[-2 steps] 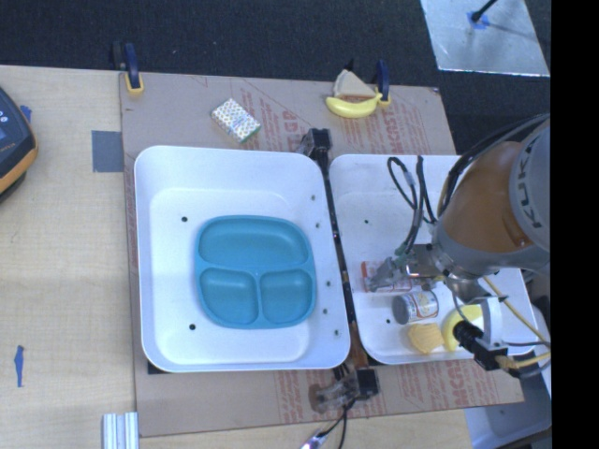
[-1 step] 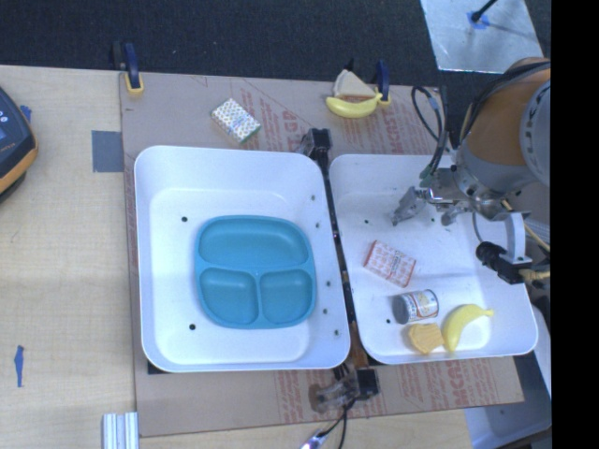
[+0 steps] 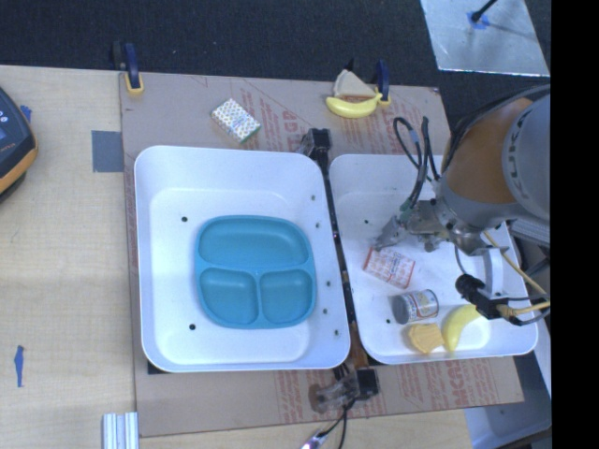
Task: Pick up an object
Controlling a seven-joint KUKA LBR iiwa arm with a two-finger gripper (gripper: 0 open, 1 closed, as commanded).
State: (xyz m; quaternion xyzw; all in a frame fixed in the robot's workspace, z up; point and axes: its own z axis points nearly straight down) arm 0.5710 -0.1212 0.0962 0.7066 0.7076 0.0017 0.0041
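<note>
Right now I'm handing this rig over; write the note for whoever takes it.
Pincer: low in the right bin, over its upper middle; whether it is open or shut cannot be judged.
Right bin holds: red-and-white packet just below the pincer, small can, yellow banana, yellow-orange piece.
Left bin: blue divided plate.
Done: nothing visibly lifted.
Left: grasp one object, probably the packet, and raise it.

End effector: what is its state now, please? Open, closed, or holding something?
End effector: low in the right bin, beside the red-and-white packet; open or closed cannot be told, and nothing is visibly held.
</note>
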